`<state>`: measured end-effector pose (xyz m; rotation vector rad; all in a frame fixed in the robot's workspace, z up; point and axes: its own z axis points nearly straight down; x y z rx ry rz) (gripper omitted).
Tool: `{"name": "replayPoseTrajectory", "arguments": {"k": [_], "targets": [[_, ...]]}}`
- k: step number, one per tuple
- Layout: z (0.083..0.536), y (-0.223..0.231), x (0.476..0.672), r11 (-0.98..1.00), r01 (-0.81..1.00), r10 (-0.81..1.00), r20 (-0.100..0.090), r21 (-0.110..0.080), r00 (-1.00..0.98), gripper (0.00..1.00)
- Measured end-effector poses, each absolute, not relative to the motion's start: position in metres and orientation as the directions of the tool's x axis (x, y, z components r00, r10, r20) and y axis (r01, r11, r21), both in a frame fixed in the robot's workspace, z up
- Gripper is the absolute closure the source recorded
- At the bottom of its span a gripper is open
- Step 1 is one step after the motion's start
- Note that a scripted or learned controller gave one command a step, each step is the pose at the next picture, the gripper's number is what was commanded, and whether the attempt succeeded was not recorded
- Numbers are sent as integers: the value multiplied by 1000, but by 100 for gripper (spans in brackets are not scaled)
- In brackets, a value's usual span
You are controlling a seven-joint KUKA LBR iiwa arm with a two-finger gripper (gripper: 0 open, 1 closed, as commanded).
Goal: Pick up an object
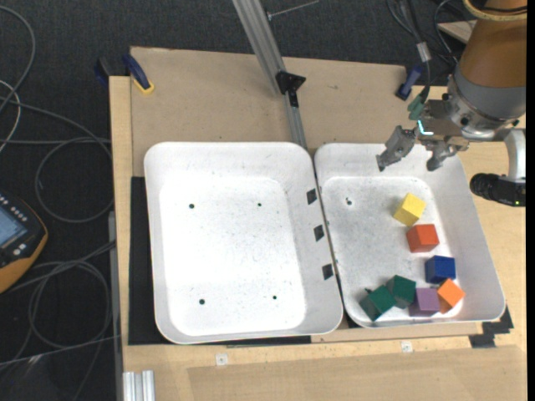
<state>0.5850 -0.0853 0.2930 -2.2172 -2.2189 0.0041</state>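
My jaws [413, 152] hung spread wide with nothing between them, over the far rim of the right bin [368, 224]. That bin held everything. Just below my jaws lay a yellow block [409, 209], tilted on the white floor, and touching its near side sat a red-orange block [422, 237]. Further from my jaws, toward the bin's near corner, a blue block [440, 268] stood beside an orange block [450, 293], with a purple block [427, 300] pressed against it. Two dark green blocks [389, 295] lay touching each other at the near rim, well apart from my jaws. Any of these could serve as the object to pick up; none was in my grip.

The left bin [167, 249], well off to the side of my jaws, showed just its speckled floor with small dark holes.

My arm [493, 65] was cut off by the frame's upper corner, so little showed above the orange band. Whether the purple block rested on the floor or leaned on its neighbours I could not tell. The tabletop [209, 98] stretched away behind both bins.
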Motion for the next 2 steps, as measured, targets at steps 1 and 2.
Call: {"name": "replayPoseTrajectory", "arguments": {"k": [1,2], "targets": [[295,-86,586,0,1000,1000,1,0,0,0],[246,-80,593,0,1000,1000,1,-6,0,0]]}}
